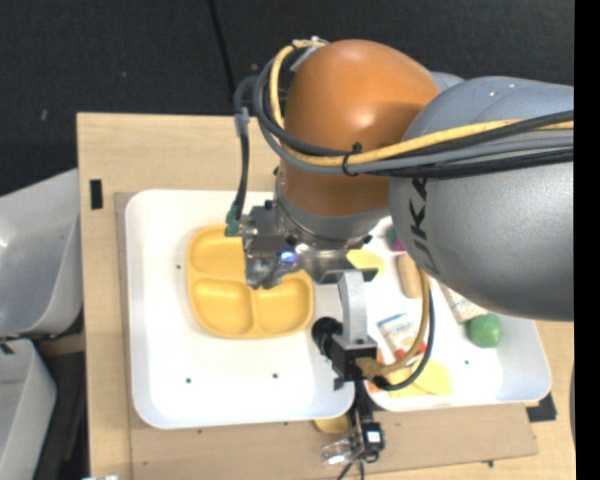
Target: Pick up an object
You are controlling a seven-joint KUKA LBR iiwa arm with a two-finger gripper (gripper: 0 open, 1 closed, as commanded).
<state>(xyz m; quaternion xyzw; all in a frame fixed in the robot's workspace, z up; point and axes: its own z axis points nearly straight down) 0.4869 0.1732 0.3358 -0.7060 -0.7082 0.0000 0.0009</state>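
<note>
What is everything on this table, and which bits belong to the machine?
bench: 1, pale wood, under everything
bins: 2, white, side by side, left bin and right bin
plate: 1, yellow, divided into sections, in the left bin
ball: 1, green, right side of the right bin
stick: 1, tan, in the right bin, partly under the arm
flat piece: 1, yellow, front of the right bin
packet: 1, white with blue, in the right bin, too small to identify
arm: 1, grey with an orange band, reaching in from the right
pincer: 1, dark, over the plate's right edge
</note>
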